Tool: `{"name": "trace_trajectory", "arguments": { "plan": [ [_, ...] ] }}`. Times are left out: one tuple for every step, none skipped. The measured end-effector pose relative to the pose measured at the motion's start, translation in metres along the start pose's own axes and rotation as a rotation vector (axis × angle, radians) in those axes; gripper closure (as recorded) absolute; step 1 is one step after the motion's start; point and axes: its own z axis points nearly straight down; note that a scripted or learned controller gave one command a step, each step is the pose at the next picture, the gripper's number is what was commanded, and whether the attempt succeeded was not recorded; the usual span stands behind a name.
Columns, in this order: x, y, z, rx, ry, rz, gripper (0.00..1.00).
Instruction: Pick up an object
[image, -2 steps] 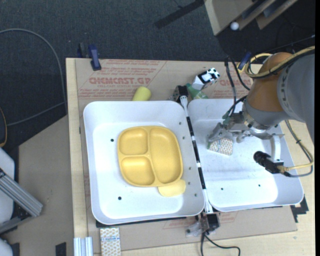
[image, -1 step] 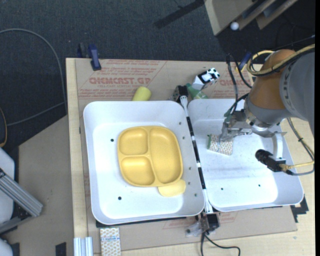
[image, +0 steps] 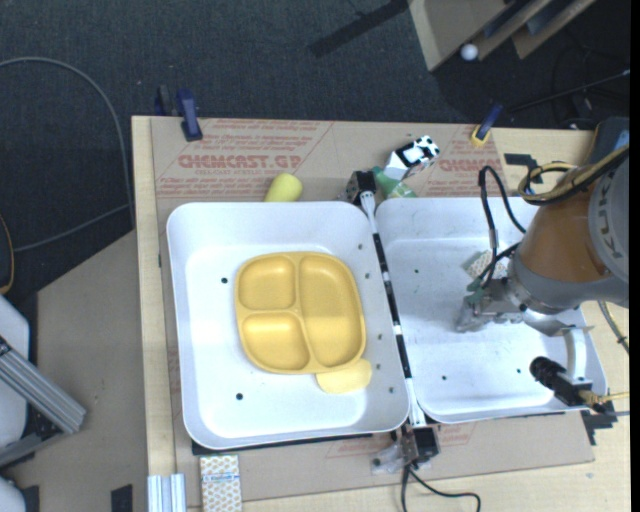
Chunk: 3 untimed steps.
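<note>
Yellow catches our eye: one divided plate (image: 300, 323) in the left bin (image: 195, 300), one small yellow piece (image: 345, 377) tucked at its near edge. Our gripper (image: 478, 312) hangs low over the right bin (image: 440, 380); we cannot tell how it stands. Two bins, and one yellow lump (image: 284, 187) on the cardboard behind them.

"CHEMCAST GP" is printed in red, repeated, on the brown board (image: 240, 160) under the bins

Single fixed camera above bench (image: 150, 300), looking down at a slant; far enough to take in both bins, left (image: 200, 330) and right (image: 440, 370), plus surrounding floor (image: 70, 130); arm (image: 565, 245) entering from frame right.
</note>
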Motion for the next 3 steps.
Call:
{"name": "trace_trajectory", "arguments": {
  "plan": [
    [-0.026, -0.002, -0.089, -0.004, -0.001, -0.001, 1.0],
    [-0.025, -0.002, -0.088, -0.002, 0.0, -0.001, 0.0],
    [-0.016, 0.072, -0.005, -0.013, -0.003, -0.003, 0.0]
  ]
}}
